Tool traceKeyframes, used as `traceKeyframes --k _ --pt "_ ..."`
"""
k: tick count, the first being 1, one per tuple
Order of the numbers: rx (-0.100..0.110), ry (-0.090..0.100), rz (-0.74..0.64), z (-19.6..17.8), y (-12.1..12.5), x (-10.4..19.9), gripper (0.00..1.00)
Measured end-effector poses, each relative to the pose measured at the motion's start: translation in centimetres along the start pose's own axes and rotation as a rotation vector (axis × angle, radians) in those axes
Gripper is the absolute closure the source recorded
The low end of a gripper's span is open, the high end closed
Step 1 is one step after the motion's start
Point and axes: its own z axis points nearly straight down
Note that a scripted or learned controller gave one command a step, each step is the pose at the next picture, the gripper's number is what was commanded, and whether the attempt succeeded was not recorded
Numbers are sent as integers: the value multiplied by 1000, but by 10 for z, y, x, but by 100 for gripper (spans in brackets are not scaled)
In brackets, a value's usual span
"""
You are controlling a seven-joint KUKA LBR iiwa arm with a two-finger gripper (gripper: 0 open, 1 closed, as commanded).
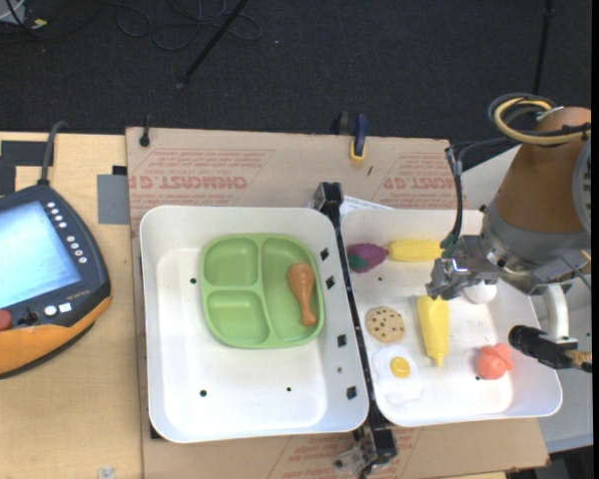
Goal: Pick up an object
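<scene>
My gripper (445, 281) hangs low in the right bin (539, 402), at the end of the grey arm that comes in from the right. Its tip is just above the top end of a yellow toy (434, 331) lying lengthwise in the bin. I see nothing held in it. A corn cob (414, 250) and a purple eggplant (367, 256) lie just to its upper left. A cookie (384, 323), a fried egg (397, 370) and a pink-red toy (493, 361) lie lower in the same bin.
The left bin (170, 367) holds a green divided plate (242, 317) with a toy drumstick (303, 290) in its right compartment. A black divider (341, 297) separates the bins. A teach pendant (30, 267) sits at the far left of the bench.
</scene>
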Motion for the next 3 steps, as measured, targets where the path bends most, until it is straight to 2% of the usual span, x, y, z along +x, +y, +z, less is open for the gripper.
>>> traceKeyframes --k 1,2,3 --pt "2 0 0 -21 0 -2 100" --pt "5 3 -5 -30 -8 51 100" --pt "7 2 -5 -13 -14 105 100"
